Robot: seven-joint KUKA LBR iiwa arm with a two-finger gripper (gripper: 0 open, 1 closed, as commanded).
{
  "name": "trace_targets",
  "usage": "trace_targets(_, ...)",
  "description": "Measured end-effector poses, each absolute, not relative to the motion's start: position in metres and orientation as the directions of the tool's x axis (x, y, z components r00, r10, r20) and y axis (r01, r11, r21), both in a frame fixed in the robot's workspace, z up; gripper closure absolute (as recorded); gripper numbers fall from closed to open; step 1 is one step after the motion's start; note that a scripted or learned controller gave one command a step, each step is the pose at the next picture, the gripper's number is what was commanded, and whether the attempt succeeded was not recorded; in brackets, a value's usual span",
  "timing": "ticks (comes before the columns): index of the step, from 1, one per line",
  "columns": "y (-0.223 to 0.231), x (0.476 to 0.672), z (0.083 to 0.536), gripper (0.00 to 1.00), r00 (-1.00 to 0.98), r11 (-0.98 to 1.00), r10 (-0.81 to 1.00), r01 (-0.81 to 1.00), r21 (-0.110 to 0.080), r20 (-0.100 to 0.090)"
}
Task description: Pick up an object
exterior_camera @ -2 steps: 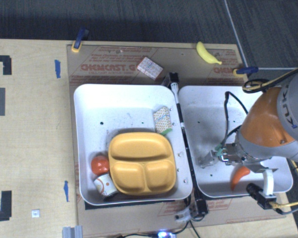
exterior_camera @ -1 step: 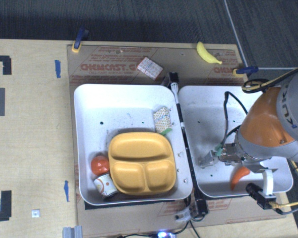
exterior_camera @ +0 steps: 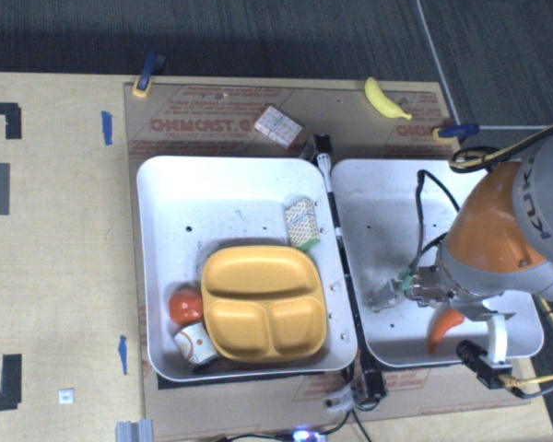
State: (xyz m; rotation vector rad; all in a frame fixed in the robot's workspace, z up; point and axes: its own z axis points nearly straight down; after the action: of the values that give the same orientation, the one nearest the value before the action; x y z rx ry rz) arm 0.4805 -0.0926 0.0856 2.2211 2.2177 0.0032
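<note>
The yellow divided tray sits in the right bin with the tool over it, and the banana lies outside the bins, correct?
Not quite. The camera view shows the yellow divided tray in the left bin, not the right one. The tool is over the right bin, away from the tray. The banana does lie outside the bins, on the cardboard behind them.

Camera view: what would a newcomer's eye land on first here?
Most likely the big yellow divided tray filling the front of the left bin, with a red ball tucked against its left side. Next comes the grey arm with its orange band, reaching into the right bin, its hand low over the bin floor. A banana lies on the cardboard behind the bins.
</note>
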Motion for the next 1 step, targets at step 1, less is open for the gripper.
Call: trace_targets(1, -0.0936, 0.4915, 0.0854, 0.00, 0.000, 0.000, 1.000, 1.000, 0.001, 0.000)
